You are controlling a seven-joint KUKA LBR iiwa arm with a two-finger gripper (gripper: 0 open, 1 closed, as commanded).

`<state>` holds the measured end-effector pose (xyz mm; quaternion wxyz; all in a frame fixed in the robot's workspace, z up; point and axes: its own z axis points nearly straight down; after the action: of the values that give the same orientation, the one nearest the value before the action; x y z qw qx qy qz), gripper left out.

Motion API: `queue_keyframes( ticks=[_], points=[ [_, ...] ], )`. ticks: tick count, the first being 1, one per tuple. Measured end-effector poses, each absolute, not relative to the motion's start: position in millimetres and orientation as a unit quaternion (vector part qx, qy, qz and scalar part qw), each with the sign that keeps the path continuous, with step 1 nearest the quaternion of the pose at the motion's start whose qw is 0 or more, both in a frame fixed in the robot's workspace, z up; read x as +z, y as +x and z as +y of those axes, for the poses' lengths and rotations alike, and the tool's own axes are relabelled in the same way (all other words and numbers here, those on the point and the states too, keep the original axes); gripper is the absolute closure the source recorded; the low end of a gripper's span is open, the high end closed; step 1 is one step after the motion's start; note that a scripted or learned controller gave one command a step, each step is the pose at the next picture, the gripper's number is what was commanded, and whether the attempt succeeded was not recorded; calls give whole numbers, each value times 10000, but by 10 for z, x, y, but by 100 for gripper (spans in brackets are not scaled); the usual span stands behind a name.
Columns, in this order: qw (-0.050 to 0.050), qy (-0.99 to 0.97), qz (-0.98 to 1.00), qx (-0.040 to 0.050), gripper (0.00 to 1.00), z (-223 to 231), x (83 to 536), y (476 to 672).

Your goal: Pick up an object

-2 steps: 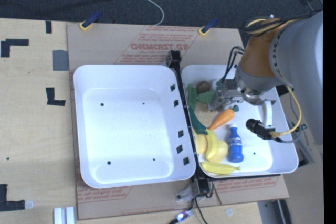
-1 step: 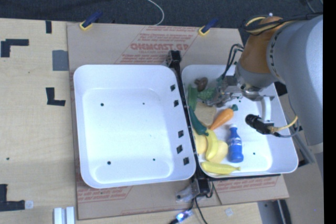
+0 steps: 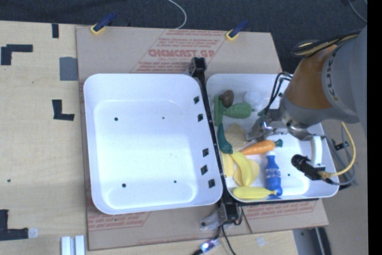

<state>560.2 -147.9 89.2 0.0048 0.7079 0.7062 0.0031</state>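
Pale wooden bench [image 3: 36,146], centre frame, bearing cardboard sheet [image 3: 179,51]; on that, two white bins [image 3: 146,140] side by side.

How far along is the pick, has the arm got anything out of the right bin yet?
Nothing looks picked yet. The pincer is down in the right bin, just above the orange carrot, but I see no object between its fingers. The blue bottle, yellow bananas and green toy lie in that bin too. Left to do: grip one and lift it.
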Motion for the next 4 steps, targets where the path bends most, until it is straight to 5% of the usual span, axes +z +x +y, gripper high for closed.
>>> queue_keyframes(
  ticks=[1, 2, 3, 4],
  points=[
    [23, 7047, 7095, 19, 100, -1174, 1174, 6337],
    [-4, 7070, 7072, -12, 100, -1444, 827, 6345],
    [-153, 7062, 7077, -173, 100, -1103, 813, 6603],
    [-114, 7074, 7066, -143, 0, -1121, 817, 6606]
  ],
)
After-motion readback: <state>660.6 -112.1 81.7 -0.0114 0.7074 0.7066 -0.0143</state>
